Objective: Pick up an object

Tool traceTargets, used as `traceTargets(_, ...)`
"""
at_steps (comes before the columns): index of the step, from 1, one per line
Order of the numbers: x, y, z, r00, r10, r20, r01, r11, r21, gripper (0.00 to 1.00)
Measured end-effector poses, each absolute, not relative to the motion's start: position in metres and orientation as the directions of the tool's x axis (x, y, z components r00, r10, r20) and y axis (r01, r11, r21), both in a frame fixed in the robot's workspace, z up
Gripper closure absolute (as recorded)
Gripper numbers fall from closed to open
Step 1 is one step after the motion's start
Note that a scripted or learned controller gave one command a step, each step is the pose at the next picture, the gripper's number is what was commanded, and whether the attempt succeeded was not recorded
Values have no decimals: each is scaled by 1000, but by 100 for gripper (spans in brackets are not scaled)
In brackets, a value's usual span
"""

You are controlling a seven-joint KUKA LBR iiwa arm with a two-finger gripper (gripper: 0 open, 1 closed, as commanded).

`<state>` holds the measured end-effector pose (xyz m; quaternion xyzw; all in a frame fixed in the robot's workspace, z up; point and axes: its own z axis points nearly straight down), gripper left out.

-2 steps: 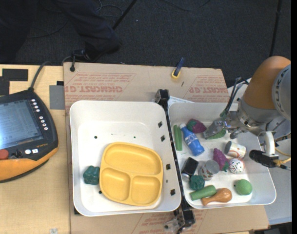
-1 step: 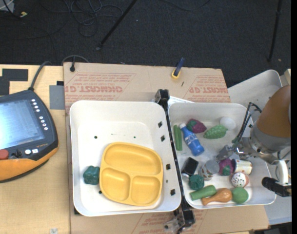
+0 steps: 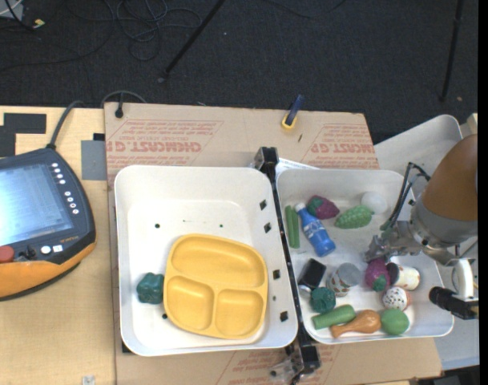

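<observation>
Just beside gripper [image 3: 385, 255], glossy magenta object [image 3: 377, 273]

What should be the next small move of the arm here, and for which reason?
Probably a short descent. The gripper sits in the right bin, just above the magenta object, with nothing visibly between its fingers. A white ball and a speckled egg crowd beside it, so lowering straight seems safest.

Red upside-down print on cardboard [image 3: 227, 139], unreadable.
</observation>
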<state>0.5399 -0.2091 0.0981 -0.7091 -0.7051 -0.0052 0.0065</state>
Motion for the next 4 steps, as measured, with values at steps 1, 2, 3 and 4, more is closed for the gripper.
traceTargets(1,549,-215,220,0,1000,-4,1000,0,10,100)
traceTargets(2,584,-151,268,-7,1000,1,1000,7,5,100)
traceTargets(3,636,-58,319,-10,1000,3,1000,10,6,100)
traceTargets(4,631,37,315,-8,1000,4,1000,8,-2,100)
